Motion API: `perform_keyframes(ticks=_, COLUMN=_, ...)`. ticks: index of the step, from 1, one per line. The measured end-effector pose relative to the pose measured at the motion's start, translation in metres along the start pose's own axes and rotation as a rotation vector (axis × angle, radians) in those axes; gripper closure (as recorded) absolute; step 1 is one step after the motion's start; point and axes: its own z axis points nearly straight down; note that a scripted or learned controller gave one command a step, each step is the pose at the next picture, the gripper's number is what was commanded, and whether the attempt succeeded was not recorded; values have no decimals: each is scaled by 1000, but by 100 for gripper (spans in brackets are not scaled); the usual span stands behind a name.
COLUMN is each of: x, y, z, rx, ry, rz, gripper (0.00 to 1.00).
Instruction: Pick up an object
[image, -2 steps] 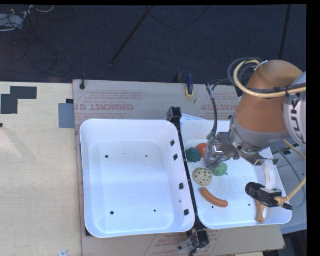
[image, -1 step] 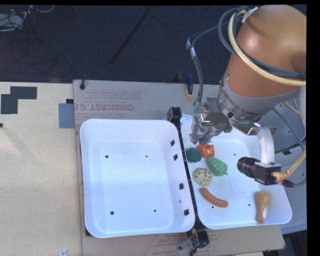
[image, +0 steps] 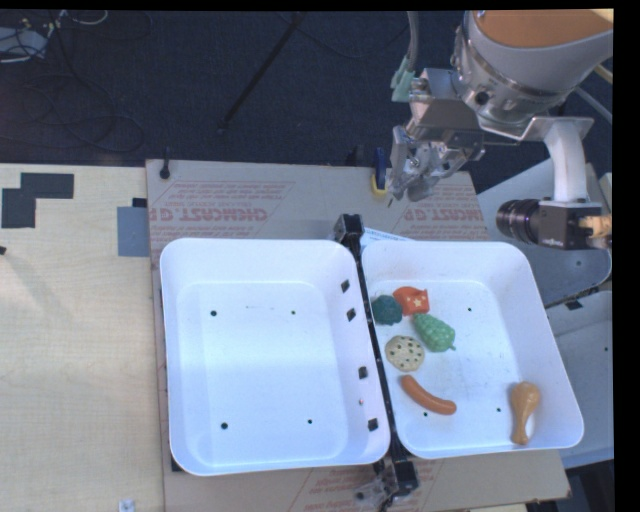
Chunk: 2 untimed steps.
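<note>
Sitting side by side on a cardboard sheet in the lower middle of the frame are two shallow white bins. Along the joint where their rims meet runs a row of small black clips. The left bin shows just its white floor with a few small dark holes. The right bin holds five toy foods, most of them gathered near its left wall: a dark teal piece, a red-orange piece just to its right and touching or nearly touching it, a green lumpy piece below those, a round cracker-like disc dotted with dark specks, and a sausage lying at a slant below the disc. Well apart, near the lower right corner, lies a tan drumstick-shaped piece.

Red printing on the cardboard appears upside down; the letters may read "CHEMCAST", though they are too faint to be sure.

At the upper right of the frame, the gripper hangs above the cardboard beyond the right bin's far rim, apart from every object. How far its tips are apart cannot be made out at this angle, and nothing is seen between them.
</note>
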Motion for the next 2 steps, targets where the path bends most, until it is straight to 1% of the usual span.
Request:
perform_keyframes(ticks=1, x=-27, y=-63, z=-1, rx=16, ry=-3, rz=3, gripper=100)
perform_keyframes(ticks=2, x=-95, y=-63, z=0, rx=17, ry=-4, rz=10, gripper=100)
